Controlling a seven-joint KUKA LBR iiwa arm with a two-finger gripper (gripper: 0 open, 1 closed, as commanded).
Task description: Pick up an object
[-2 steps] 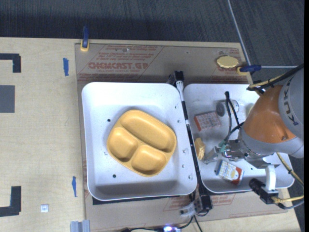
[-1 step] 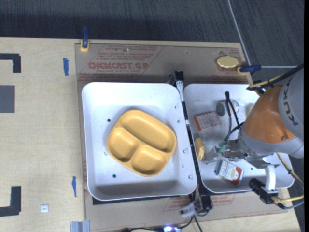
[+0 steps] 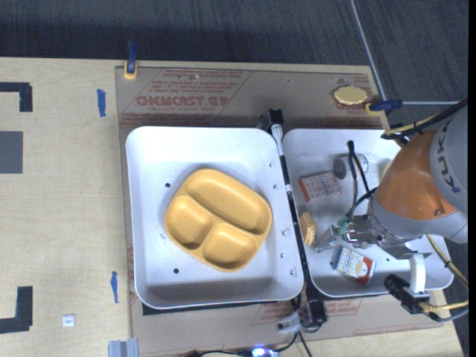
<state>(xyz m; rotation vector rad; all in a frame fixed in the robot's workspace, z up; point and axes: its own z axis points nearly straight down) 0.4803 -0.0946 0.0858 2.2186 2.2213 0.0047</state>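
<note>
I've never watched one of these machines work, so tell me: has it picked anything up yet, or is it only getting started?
Nothing looks picked up yet. The yellow divided tray lies in the left bin. In the right bin, a small carton, a red-and-white packet and a yellow piece all rest on the floor. The arm is low over that bin, its gripper just above the carton. Grasping and lifting remain.

Arm (image 3: 416,192) bent low (orange band up), claw (image 3: 349,233) down

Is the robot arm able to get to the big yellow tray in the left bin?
Probably yes. The yellow tray lies alone in the left bin with nothing over it. The arm is over the right bin, so it would have to cross the divider between them.
</note>
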